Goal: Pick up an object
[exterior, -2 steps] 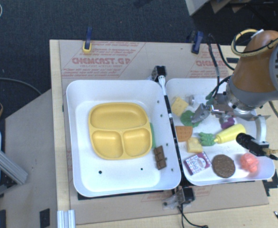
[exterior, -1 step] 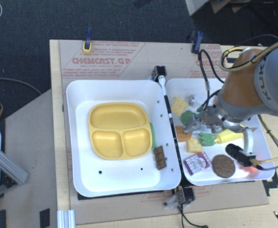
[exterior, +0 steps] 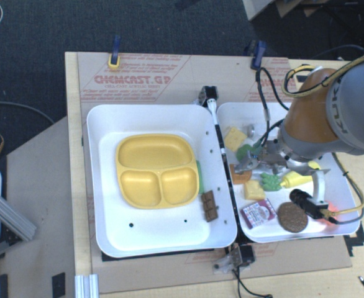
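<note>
My gripper hangs low over the left half of the right bin, amid a cluster of toy food. Just left of it sit a green piece and a pale yellow wedge. An orange piece and a yellow block lie below it. Another green piece and a long yellow piece lie to its lower right. A maroon packet and a brown round cookie rest near the bin's front. The arm hides the bin's back right.
The left bin holds a yellow divided plate and a brown chocolate piece by its right wall. The two bins meet at a raised rim. Cables run over the right bin's back edge.
</note>
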### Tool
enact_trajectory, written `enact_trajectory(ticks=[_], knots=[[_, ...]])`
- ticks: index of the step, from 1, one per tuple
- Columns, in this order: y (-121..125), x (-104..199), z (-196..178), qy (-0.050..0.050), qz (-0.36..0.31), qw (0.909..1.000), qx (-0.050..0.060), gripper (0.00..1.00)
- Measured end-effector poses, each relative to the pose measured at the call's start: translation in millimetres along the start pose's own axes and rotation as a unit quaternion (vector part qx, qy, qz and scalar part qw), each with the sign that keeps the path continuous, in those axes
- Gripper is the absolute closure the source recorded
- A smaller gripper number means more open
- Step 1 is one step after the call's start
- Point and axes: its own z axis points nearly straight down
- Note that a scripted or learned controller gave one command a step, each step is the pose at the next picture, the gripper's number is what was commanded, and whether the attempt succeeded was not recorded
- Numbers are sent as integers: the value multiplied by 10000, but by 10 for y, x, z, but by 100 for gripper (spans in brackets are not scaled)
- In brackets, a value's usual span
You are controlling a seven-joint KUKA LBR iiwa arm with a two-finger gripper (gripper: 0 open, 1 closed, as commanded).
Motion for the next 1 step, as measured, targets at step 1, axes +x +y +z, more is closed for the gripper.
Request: enact_trajectory(ticks=[1], knots=[[36,3,-144,-9,0,10000,-63,100]])
